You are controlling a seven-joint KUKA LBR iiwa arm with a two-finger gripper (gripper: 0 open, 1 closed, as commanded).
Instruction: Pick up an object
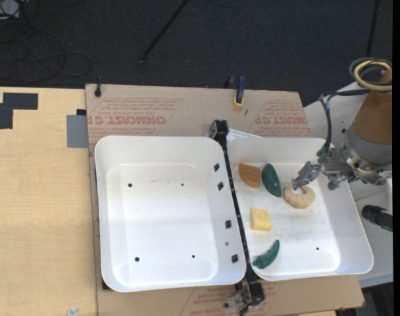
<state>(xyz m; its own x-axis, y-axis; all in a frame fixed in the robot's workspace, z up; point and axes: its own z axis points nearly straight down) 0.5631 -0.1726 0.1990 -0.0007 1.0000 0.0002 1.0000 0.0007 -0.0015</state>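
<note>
Right bin (345,259): gripper (304,178) seemingly just above beige lump (299,197).

Two white bins (160,157); two green pieces (271,180), one orange, one yellow, one seemingly beige.

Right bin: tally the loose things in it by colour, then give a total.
Green: 2, one by the orange piece, one near the front wall
Orange: 1
Yellow: 1
Beige: 1, below the hand
Total: 5 in the right bin
</note>
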